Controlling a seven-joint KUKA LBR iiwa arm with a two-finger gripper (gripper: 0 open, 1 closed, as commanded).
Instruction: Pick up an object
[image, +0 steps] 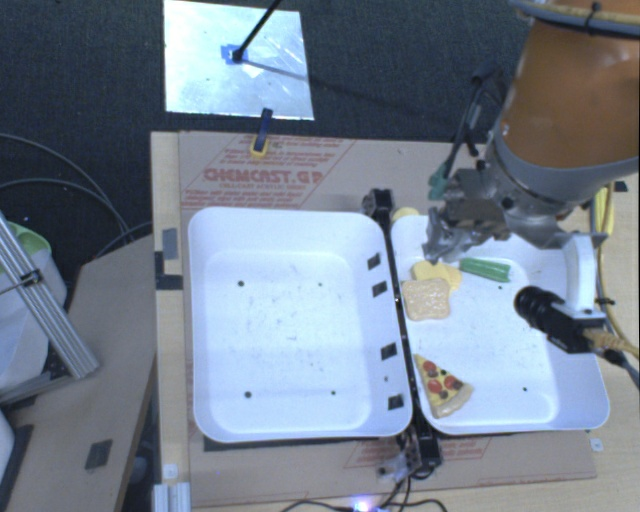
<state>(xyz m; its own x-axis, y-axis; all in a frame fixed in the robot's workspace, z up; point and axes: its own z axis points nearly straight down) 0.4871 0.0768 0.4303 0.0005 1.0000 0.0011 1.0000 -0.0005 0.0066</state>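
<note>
Pincer (441, 250) low in right white bin (575, 405), tips over flat yellow cheese-like piece (437, 272); I cannot tell its state. Tan toast slice (426, 299) just below, green stick (485, 268) beside. I judge nothing lifted yet; grasp and raise remain.

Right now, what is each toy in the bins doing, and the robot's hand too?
Toy pizza slice with red dots: lying flat in the right white bin, near the front.
Tan square toy cracker: lying flat by the divider.
Yellow toy cheese piece: lying flat, touching the cracker, partly under the gripper.
Green toy bean pod: lying flat, untouched.
Gripper: low over the yellow piece.
Left white bin: sitting flat beside the right one.
</note>
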